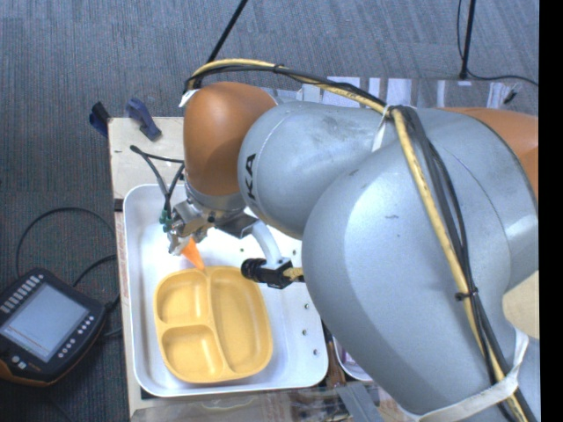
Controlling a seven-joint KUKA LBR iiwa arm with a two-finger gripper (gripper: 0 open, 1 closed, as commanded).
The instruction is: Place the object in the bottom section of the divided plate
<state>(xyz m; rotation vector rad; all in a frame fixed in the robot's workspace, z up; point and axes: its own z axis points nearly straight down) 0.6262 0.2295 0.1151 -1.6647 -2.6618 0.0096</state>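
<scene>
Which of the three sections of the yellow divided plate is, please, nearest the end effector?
The upper-left section of the yellow plastic divided plate: its top rim lies just below the end effector and small orange object; the lower-left and large right sections lie farther off.

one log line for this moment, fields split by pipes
arm: over left bin | gripper: above plate's top edge | orange object: at gripper tip, grasp unclear | yellow divided plate: sections bare | placement: not done

Orange object touches the yellow divided plate's upper rim.
</scene>
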